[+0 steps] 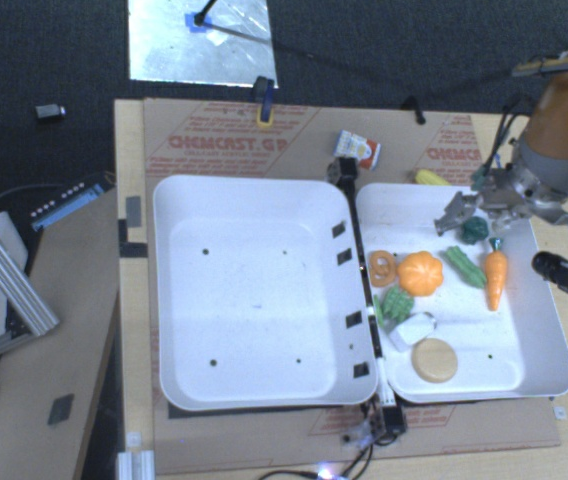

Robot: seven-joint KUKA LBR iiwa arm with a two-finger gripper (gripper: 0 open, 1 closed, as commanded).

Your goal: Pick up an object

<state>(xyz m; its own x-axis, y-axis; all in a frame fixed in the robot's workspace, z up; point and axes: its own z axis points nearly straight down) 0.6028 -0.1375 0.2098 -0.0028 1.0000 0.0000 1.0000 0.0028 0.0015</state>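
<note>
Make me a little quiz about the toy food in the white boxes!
1. True or false: the orange plastic carrot lies in the left shallow white bin.
2. Which touches the round orange toy pumpkin? A) tan round biscuit B) brown pretzel
3. The end effector hovers over a dark ___ toy.

Key: 1 false. 2 B. 3 green.

A dark carpeted floor [54, 28] fills the space beyond the far edge of the surface [94, 298]. A shiny metal sheet [199, 28] lies on that floor, with a patch of blue tape [196, 21] on it. Printed brown cardboard [224, 133] covers the light wooden surface. Aluminium framing [4, 278] stands at the left edge, beside a blue-trimmed strip [64, 200].
</note>
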